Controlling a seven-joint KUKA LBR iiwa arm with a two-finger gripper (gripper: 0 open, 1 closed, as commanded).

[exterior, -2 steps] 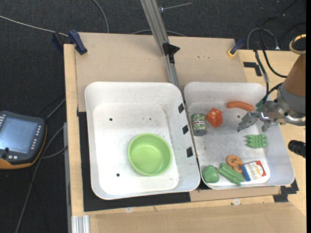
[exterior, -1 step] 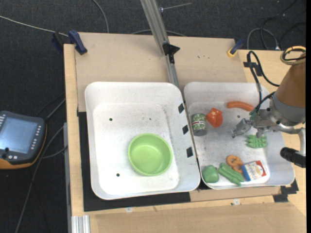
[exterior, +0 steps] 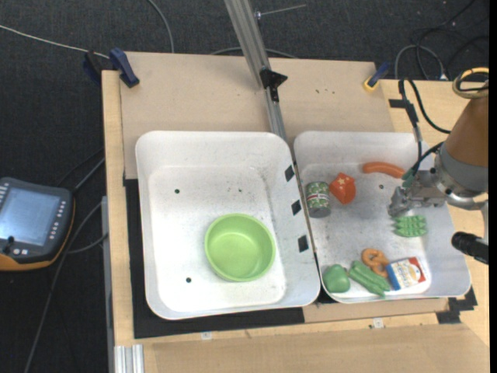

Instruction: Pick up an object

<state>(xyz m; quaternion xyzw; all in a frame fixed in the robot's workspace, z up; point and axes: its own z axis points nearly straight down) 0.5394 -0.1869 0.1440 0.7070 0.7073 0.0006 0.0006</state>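
The green ridged toy (exterior: 410, 225) is lying in the right bin (exterior: 342, 142), and it is the object sitting nearest the fingers. In the camera view, the gripper (exterior: 404, 202) is hanging over that bin's right side, and the toy is lying just below the fingers, toward the near edge of the tabletop (exterior: 202, 92). Its long axis is running roughly left to right, across the arm's line of reach. Whether the fingers are wide or narrow I cannot tell; the grey metal is blurring together there, and nothing is showing between them. The orange carrot (exterior: 383, 169) is resting just beyond the fingers, the red pepper (exterior: 342, 188) well to their left. The coming move is probably turning on a short drop toward the toy.
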